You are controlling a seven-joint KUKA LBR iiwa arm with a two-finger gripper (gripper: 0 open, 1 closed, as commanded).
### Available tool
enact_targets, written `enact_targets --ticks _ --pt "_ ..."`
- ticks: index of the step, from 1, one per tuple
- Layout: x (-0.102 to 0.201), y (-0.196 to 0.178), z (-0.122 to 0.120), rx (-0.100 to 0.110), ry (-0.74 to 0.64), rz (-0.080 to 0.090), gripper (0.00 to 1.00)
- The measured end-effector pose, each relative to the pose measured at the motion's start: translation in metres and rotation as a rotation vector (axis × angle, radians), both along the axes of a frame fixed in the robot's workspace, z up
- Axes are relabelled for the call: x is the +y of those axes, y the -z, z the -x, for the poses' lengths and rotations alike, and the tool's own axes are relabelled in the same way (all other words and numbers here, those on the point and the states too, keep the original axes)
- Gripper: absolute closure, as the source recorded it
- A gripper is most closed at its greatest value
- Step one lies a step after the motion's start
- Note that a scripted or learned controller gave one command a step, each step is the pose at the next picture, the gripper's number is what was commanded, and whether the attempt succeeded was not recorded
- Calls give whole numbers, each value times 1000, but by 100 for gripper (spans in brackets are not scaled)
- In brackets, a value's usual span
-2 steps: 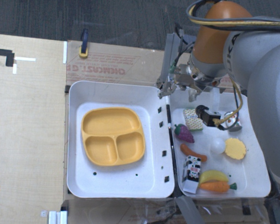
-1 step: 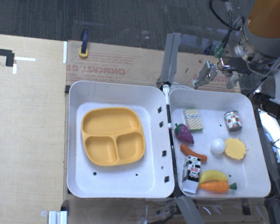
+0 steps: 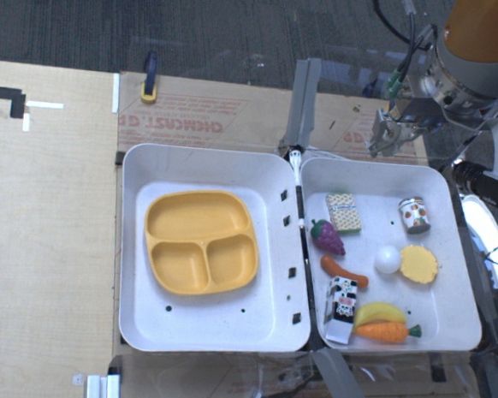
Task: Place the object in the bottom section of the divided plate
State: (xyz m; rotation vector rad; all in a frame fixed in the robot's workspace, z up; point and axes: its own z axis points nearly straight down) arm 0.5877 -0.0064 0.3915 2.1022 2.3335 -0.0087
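Arm's parked up over the far edge of the right bin [image 3: 452,339], gripper [image 3: 389,136] hanging w/ nothing under it; can't tell if the fingers are apart or together from this angle, too small and cluttered w/ cables.

Divided plate [image 3: 201,240] sits alone in the left bin [image 3: 137,314], yellow, one big section far side, two small ones near side.

Task doesn't say which object, so all candidates are in the right bin: purple grapes [image 3: 328,236], sausage [image 3: 344,268], white ball [image 3: 387,260], milk carton [image 3: 340,307], banana [image 3: 380,313] touching carrot [image 3: 383,332], small can [image 3: 414,215], cracker box [image 3: 343,212], yellow biscuit [image 3: 418,265].

My guess: all toy food, light, stiff plastic, prob. slick. Ball would roll away. I'd go for the sausage: it lies apart from its neighbours, so pinch across the narrow middle.
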Motion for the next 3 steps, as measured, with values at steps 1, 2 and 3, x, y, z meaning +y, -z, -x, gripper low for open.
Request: enact_targets --ticks 1,2,3 --pt "-43 -50 -10 -3 -196 -3 100" --pt "-43 -58 -12 -2 -198 0 100" --pt "-35 -50 40 -1 -58 -3 100"
